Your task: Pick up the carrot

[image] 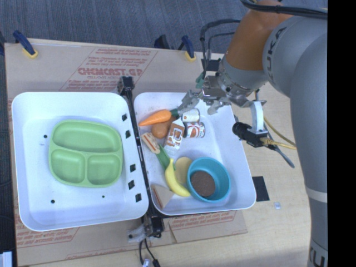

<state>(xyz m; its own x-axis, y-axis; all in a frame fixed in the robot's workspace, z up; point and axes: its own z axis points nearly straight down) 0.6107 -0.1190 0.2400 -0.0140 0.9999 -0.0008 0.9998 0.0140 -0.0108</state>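
The orange carrot (156, 117) lies on its side in the upper left part of the right bin (236, 149), its green top pointing right toward the gripper. My gripper (200, 104) hovers over the bin's upper middle, just right of and slightly above the carrot's green end. Its fingers (187, 100) stand spread apart with nothing between them. The carrot rests free on the bin floor, touching a small orange round item (159, 130) below it.
Small red-and-white cartons and a can (193, 130) crowd next to the carrot. Further down lie a banana (175, 181), a blue bowl (209, 179) with brown filling and a sandwich piece (149, 143). The left bin (28, 193) holds a green divided plate (86, 152).
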